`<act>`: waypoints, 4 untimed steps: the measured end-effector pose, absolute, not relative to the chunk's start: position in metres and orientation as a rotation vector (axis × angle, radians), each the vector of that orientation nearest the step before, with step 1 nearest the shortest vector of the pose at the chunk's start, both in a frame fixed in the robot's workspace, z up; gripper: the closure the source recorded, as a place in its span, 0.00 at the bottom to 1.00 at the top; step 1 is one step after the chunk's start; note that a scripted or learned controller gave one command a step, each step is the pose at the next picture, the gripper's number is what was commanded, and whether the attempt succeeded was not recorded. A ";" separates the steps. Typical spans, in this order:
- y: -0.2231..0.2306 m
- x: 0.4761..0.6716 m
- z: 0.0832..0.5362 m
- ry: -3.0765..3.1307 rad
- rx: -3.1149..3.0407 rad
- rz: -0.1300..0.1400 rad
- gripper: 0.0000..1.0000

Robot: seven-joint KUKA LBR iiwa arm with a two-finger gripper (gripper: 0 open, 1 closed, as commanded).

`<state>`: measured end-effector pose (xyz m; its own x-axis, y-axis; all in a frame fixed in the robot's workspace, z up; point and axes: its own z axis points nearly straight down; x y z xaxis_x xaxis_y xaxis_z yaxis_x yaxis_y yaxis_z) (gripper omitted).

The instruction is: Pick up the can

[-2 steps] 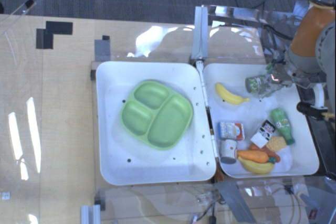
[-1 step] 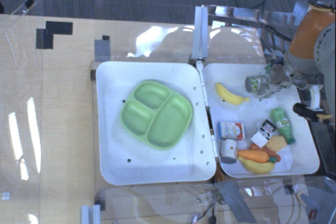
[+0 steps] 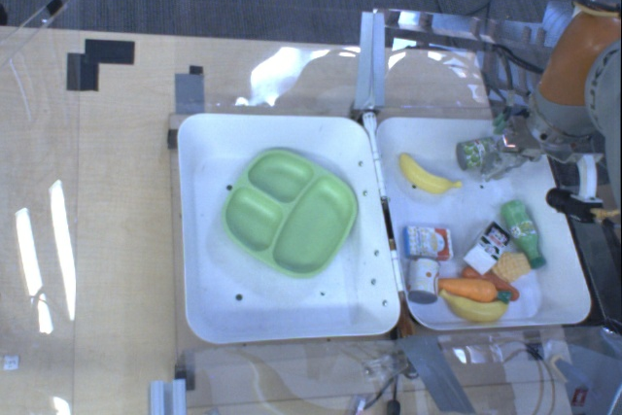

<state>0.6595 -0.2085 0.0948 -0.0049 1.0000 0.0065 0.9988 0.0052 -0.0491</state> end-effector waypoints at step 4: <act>-0.125 0.653 0.084 -1.848 -2.509 0.089 0.00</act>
<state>0.6532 -0.1250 0.0843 0.2955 0.9548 -0.0319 0.9535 -0.2968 -0.0530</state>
